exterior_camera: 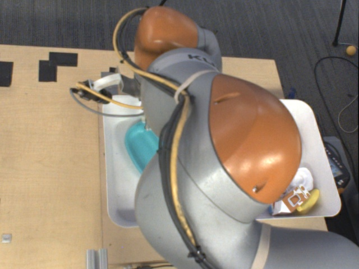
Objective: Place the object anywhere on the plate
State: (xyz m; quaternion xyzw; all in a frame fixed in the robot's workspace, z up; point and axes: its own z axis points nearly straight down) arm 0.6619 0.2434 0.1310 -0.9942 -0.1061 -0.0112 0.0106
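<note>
A teal plate lies in the left white bin; only its left part shows past the arm. The big grey and orange arm crosses the middle of the camera view and covers most of both bins. Its wrist end reaches toward the far edge of the left bin, where white and yellow cabling sticks out. The gripper is hidden behind the arm. In the right white bin, at its near corner, lie a yellow banana-like object and a small white and orange item.
The wooden bench stretches to the left of the bins, with black marker squares at its far edge. Grey carpet with black cables lies beyond and to the right.
</note>
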